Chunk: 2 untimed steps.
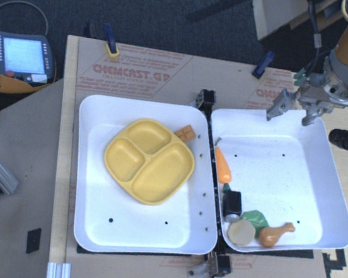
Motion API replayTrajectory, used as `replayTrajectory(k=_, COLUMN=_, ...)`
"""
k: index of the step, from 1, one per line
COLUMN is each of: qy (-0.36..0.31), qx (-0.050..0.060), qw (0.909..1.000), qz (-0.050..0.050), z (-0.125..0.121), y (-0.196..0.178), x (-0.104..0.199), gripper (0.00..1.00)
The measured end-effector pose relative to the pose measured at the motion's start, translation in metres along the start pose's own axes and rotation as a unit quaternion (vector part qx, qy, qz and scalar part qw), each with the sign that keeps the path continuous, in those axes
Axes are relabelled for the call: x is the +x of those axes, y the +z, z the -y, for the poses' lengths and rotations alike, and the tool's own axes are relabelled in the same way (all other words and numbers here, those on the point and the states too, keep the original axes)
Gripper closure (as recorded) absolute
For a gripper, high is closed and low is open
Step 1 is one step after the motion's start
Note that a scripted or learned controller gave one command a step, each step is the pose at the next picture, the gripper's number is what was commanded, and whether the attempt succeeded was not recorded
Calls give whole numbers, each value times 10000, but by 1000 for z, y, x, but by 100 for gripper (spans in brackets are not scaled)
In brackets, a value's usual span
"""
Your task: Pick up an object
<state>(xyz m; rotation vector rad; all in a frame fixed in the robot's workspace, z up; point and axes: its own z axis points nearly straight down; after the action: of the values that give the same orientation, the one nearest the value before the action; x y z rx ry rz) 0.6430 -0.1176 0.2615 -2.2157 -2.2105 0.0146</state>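
Observation:
My gripper (290, 114) hangs over the far edge of the right bin (321, 180), its two fingers spread open with nothing between them. Well below it, along the bin's left wall, lies an orange carrot (222, 165). Near the front left corner sit a small black block (233, 203), a green piece (256, 218), a round beige disc (241, 232) and a brown drumstick (274, 233). None of these touch the gripper.
The left bin (89, 206) holds a yellow divided plate (149, 161) with a small brown block (185, 133) at its far edge. A black clamp (205, 98) sits between the bins at the back. A teach pendant (20, 58) lies off the bench at left.

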Motion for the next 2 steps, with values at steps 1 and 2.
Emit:
replayTrajectory(k=1, qy=-12, qx=-71, qw=10000, qz=9, z=-2, y=-9, x=0, gripper=0)
replayTrajectory(k=2, qy=-22, qx=-52, qw=10000, qz=7, z=-11, y=38, x=4, gripper=0)
